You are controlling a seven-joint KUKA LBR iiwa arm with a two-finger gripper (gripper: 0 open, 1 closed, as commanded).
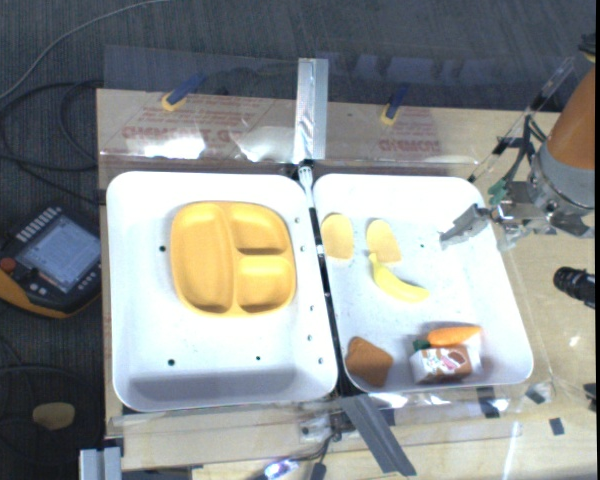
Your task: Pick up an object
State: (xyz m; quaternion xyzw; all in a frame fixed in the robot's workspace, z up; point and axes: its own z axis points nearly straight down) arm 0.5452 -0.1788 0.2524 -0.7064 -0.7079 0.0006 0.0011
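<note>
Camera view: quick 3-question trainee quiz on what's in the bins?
1. True or false: the yellow divided tray lies in the right bin.
2. What lies nearest the carrot? A) banana B) small carton C) brown bread piece
3. Over which bin's corner is the gripper?

Key: 1 false, it lies in the left bin. 2 B. 3 right bin, far right corner.

Two white bins; one yellow tray; six food items.
</note>
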